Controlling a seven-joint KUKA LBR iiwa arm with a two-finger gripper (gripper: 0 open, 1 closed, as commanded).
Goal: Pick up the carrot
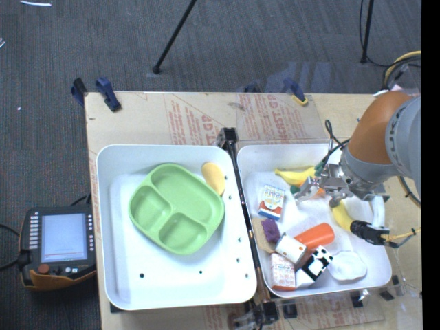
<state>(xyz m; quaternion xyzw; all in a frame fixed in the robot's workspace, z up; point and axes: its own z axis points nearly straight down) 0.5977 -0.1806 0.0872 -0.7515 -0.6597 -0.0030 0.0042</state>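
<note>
Two white bins sit side by side on a cardboard-topped bench (pixel 185 115). Left bin (pixel 110 184) holds a green divided plate (pixel 177 208). Right bin (pixel 275 155): the carrot (pixel 316 235) lies near the middle among clutter, apart from the gripper (pixel 311 188), which hovers by a banana (pixel 294 176); whether its jaws are parted or closed, I cannot tell
</note>
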